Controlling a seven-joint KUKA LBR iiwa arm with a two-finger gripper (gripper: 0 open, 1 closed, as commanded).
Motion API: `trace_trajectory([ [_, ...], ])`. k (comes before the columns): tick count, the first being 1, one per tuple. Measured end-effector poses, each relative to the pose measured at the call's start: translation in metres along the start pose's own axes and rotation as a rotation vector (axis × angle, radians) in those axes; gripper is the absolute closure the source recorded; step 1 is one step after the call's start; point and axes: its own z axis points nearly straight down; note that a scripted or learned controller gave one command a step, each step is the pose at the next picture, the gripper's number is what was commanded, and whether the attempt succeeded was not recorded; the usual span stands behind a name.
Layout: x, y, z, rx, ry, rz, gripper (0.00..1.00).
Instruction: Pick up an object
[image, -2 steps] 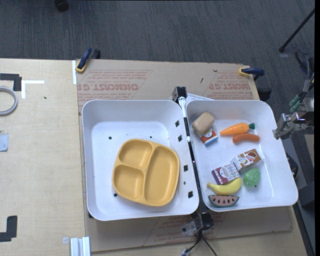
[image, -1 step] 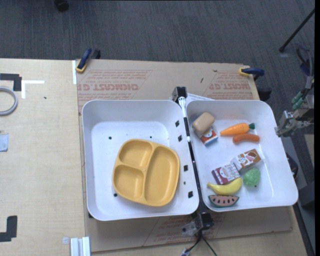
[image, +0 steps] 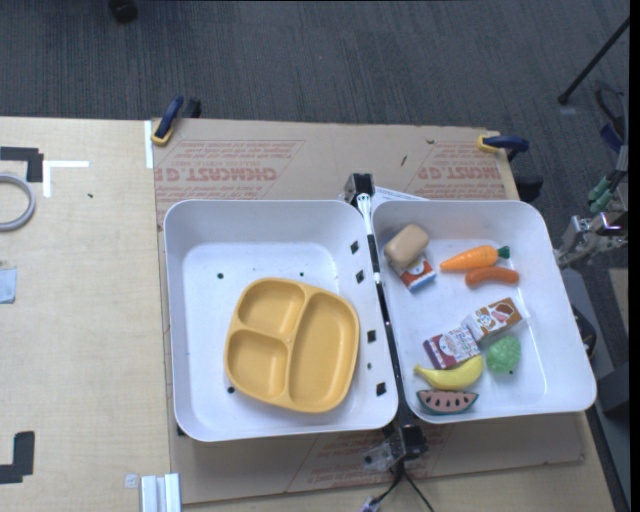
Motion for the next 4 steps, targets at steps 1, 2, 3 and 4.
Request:
trace_trajectory([
  [1, 0.000, 0.001, -0.010, -0.001, -0.002, -0.002, 1.00],
  [2, -0.001, 0.002, -0.019, -0.003, -0.004, -0.005, 1.00],
  [3, -0.001, 0.004, -0.029, -0.004, -0.006, -0.007, 1.00],
  [4, -0.017, -0.005, 0.067, 0.003, 0.008, -0.469, 1.00],
])
